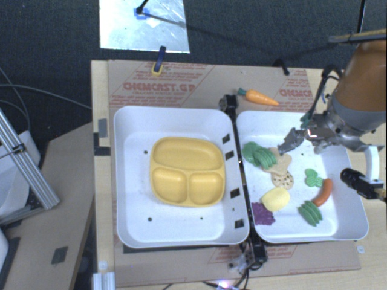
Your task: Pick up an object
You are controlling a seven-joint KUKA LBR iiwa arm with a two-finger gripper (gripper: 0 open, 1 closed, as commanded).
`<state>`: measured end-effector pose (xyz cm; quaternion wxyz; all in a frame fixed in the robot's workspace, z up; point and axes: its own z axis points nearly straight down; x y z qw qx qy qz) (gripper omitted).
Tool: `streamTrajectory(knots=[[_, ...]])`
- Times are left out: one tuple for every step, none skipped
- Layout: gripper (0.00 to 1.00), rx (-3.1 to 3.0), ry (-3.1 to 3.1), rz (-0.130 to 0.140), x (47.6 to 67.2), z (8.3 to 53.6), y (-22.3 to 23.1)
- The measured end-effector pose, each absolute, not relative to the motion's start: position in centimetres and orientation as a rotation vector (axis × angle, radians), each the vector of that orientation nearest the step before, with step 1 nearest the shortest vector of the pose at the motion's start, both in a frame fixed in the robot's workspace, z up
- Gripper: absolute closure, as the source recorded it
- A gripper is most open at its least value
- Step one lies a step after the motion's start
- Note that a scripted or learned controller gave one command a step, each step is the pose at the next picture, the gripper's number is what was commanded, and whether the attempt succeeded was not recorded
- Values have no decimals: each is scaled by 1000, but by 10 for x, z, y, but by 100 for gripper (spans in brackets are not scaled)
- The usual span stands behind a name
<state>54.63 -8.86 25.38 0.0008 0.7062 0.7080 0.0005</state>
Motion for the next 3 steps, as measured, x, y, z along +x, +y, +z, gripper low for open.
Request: streamTrajectory(knots=[[0,2231,2220,-9,522,151,-144],[0,2220,2229,0,485,81,-89],[0,2219,2225,1,487,84,-84]])
